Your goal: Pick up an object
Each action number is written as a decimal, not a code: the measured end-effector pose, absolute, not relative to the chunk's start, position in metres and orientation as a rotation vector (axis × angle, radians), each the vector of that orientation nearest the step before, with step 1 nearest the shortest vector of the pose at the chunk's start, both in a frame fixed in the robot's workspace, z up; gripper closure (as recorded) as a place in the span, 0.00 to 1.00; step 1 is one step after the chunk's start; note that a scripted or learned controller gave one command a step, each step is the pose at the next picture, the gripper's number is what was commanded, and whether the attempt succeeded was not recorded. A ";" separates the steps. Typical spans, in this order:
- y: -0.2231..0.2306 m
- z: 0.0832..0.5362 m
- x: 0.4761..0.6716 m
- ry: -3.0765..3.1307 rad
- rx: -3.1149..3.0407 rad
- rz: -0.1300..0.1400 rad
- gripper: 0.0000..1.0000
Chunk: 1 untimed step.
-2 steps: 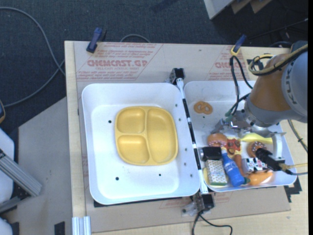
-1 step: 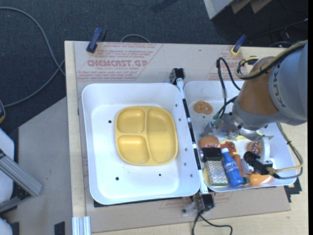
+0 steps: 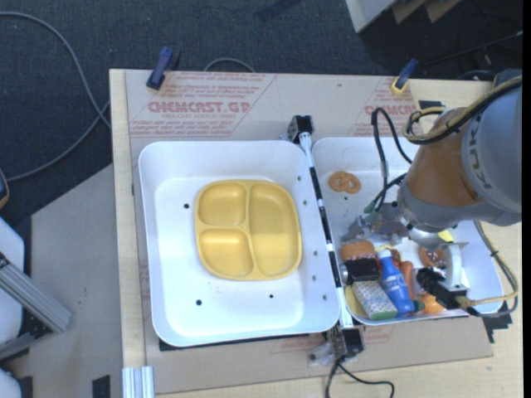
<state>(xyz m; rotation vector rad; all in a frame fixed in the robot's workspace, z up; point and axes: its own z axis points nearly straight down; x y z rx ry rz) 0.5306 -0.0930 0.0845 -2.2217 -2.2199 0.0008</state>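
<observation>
The right bin (image 3: 332,157) holds a pile of small items along its near side: a blue bottle (image 3: 395,283), a black block (image 3: 361,269), a brown rounded piece (image 3: 357,249), a pale green sponge-like block (image 3: 373,301) and orange bits (image 3: 432,305). A pretzel-shaped brown piece (image 3: 343,182) lies alone towards the far left of that bin. My gripper (image 3: 372,220) reaches down from the grey and orange arm (image 3: 452,177) and sits low over the bin, just above the brown piece and the black block. Nothing is seen held.
The left bin (image 3: 162,247) holds a yellow three-compartment plate (image 3: 247,228) at its middle. A black-hinged divider (image 3: 319,214) runs between the bins. Black cables (image 3: 380,152) hang from the arm over the right bin. Blue clamps (image 3: 160,66) sit on the cardboard bench edge.
</observation>
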 end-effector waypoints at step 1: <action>-0.132 0.156 0.659 -2.225 -2.222 -0.001 0.00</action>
